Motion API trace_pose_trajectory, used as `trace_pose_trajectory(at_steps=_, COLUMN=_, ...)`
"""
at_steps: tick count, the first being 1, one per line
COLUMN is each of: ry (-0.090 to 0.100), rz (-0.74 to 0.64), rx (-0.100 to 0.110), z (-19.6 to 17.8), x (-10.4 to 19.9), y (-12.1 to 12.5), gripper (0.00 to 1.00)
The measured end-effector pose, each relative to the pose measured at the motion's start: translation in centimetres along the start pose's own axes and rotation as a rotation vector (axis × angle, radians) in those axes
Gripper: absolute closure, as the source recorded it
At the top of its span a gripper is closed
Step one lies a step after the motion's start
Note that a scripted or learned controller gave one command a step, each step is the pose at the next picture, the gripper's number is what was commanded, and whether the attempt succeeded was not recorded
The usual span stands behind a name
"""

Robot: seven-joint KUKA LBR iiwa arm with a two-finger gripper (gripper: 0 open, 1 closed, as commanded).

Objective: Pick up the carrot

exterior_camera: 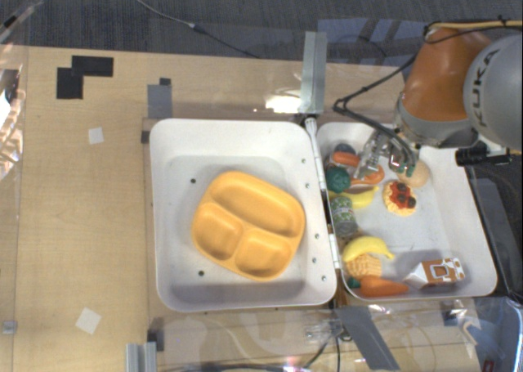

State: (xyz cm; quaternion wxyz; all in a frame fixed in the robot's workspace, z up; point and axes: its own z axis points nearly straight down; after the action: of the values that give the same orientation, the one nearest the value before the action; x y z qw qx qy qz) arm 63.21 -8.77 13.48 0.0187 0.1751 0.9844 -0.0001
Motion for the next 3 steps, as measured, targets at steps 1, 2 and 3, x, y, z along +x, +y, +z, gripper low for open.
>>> trace_pose_trajectory(at_steps=1, ry=0.03, rz=0.33, rx=0.009, z=-1.6, x=7.6, y=-2.9, gripper=1.0)
trace_pose_trajectory(at_steps=2, ry=0.015, rz=0.57, rx=0.005, z=3.8, x=6.0, y=-4.1, gripper=1.0)
trace_pose_trajectory(at_steps=3, ry=0.019, rz=0.57, rx=0.009, z=4.2, x=6.3, y=-4.2, gripper=0.0)
